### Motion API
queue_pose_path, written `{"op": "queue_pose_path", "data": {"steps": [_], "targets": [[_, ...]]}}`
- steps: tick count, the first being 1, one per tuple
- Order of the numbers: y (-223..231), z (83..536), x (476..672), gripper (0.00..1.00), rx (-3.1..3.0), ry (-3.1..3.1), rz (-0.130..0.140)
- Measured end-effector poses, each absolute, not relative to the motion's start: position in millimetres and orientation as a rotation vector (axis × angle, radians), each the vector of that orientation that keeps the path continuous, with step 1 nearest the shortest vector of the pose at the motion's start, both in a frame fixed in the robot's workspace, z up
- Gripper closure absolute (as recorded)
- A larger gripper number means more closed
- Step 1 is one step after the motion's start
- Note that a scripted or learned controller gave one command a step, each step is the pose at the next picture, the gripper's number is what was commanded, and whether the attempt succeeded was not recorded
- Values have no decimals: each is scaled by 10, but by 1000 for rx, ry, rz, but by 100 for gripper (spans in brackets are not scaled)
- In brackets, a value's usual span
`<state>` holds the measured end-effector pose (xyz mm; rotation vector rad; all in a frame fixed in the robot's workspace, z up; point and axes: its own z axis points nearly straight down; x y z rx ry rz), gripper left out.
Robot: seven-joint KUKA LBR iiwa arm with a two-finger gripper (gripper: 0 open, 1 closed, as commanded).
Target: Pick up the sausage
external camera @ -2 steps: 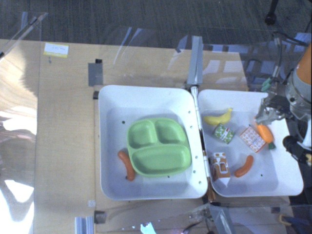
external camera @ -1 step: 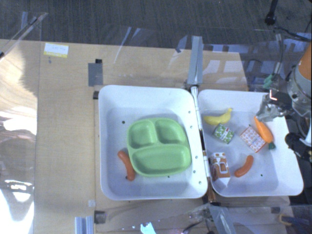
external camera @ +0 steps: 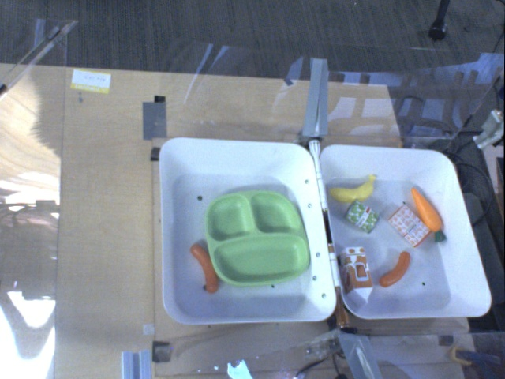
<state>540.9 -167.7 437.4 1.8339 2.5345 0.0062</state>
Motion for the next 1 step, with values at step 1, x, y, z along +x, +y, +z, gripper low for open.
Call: {"op": "queue_pose_path", "data": {"steps": [1], "targets": [[-1663,4499,5433,100,1818,2532,11]]}}
